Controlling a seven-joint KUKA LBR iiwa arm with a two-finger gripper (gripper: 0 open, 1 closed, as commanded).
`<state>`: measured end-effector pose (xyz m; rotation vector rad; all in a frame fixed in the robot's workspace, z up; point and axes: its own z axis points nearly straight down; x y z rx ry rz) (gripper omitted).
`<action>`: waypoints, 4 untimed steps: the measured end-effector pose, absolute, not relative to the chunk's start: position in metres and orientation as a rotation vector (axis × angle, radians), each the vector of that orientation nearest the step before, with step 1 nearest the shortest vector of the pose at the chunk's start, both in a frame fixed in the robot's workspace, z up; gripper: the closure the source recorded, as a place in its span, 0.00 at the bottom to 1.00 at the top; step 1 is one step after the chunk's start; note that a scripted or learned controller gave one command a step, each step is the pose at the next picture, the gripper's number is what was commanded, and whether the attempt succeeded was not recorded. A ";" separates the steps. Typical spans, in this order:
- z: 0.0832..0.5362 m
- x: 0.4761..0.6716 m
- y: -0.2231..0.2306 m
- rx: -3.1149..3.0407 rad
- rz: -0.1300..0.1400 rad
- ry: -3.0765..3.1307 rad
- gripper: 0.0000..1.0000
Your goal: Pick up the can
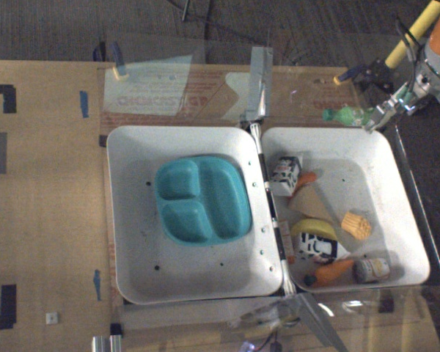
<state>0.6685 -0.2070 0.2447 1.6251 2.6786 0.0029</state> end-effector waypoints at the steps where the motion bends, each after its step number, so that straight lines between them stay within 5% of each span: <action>1: 0.392 0.668 -0.222 1.800 0.001 2.567 1.00; 2: 0.437 0.667 -0.215 1.551 0.002 2.720 1.00; 3: 0.437 0.667 -0.158 1.265 0.001 2.872 1.00; 4: 0.438 0.663 -0.149 0.623 0.001 3.075 1.00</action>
